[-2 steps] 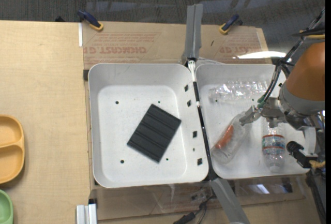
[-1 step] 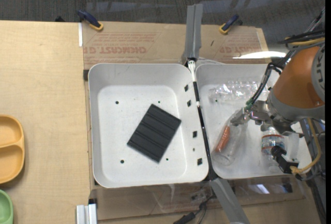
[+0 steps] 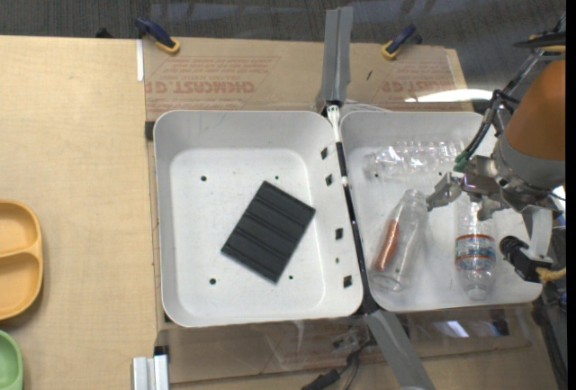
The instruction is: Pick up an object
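A black ridged pad [image 3: 268, 231] lies at a slant in the left bin [image 3: 180, 289]. The right bin [image 3: 360, 131] holds a crumpled clear bottle [image 3: 409, 158] at the back. A clear tube with a copper-coloured piece inside [image 3: 396, 244] lies in its middle. A small water bottle with a red and blue label [image 3: 475, 258] sits at the front right. My gripper [image 3: 463, 190] hangs over the right side of this bin, just above the water bottle's top end. I see nothing held in it.
Brown cardboard [image 3: 234, 77] lies behind the bins, held by two clamps [image 3: 157, 37]. A yellow divided tray [image 3: 18, 258] sits at the far left on the wooden bench. A grey divider [image 3: 337, 64] runs between the bins.
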Controlling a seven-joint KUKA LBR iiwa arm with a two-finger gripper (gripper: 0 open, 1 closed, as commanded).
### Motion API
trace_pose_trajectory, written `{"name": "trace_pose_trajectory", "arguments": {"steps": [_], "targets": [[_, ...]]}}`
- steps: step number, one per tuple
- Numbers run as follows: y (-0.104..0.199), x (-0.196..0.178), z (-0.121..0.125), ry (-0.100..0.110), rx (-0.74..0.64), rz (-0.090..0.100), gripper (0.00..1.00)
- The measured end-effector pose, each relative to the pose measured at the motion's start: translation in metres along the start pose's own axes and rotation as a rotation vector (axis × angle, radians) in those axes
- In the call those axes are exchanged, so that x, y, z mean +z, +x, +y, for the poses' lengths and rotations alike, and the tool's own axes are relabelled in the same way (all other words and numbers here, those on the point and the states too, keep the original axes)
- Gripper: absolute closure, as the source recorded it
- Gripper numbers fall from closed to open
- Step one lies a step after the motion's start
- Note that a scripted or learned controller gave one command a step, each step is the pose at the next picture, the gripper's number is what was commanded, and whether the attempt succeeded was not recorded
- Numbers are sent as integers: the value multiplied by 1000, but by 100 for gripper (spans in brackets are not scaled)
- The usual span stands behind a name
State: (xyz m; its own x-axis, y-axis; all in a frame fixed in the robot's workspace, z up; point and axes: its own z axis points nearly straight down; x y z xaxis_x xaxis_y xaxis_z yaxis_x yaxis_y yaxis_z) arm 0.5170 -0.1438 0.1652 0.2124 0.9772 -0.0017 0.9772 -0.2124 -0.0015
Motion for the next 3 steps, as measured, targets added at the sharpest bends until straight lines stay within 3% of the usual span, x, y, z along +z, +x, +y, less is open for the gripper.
{"name": "trace_pose_trajectory", "arguments": {"steps": [1,2,3], "targets": [[19,-17,13,0,-66,1,0],[-44,42,10,0,-69,0,0],[-39,75,-2,2,-119,2,0]]}}
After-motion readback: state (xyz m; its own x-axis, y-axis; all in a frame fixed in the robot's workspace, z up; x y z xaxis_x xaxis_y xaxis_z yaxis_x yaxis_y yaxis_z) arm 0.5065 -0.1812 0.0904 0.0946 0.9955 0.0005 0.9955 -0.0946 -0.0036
